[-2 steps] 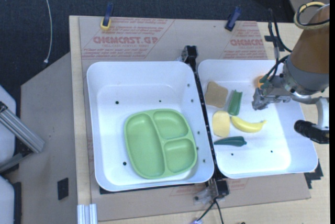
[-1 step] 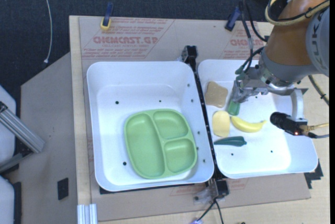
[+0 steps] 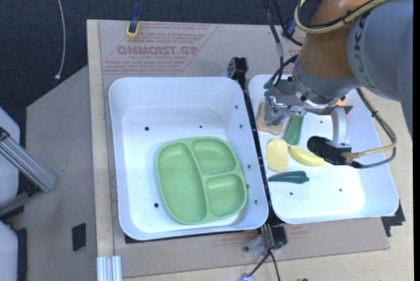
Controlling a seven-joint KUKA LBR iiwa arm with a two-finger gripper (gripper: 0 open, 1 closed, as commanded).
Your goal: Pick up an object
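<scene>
The pincer (image 3: 283,117) hangs right of centre over a crowded green stick (image 3: 293,129) and yellow block (image 3: 277,155). I cannot tell its state; it may snag two things.

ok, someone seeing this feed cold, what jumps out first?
Probably the green divided tray, lying flat in the left bin and taking up much of its floor. Next, the grey arm with its orange band, reaching in from the right and hanging over the far end of the right bin. Under it sits a cluster of small things: a yellow block, a yellow banana-like piece and a dark teal tool.
</scene>
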